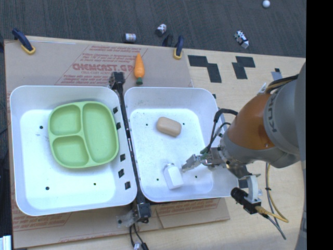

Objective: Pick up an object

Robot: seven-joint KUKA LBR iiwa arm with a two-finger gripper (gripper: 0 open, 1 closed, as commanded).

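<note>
Two things lie in the right bin [156, 95] below me: a tan oval bar [169, 126] near the middle, its long axis running left to right with a slight downward tilt toward the right, and a small white block [173, 175] close to the bin's near edge, its long axis roughly up and down in the view, leaning a little to the left at the top. My claw [190, 163] reaches in from the right and sits low in that bin, pointing left, its tip just beside the white block's upper right corner; whether it touches I cannot tell, and I cannot tell whether it is spread or pressed together. In the left bin [21, 139] rests a green divided plate [83, 134] with three compartments. On the cardboard sheet [62, 61] beyond the bins, red print reads "CHEMCAST" and a letter or two more; the smaller lines under it are too fine to read. An orange carrot-like toy [138, 66] stands on that sheet, pointing up and down.
</note>
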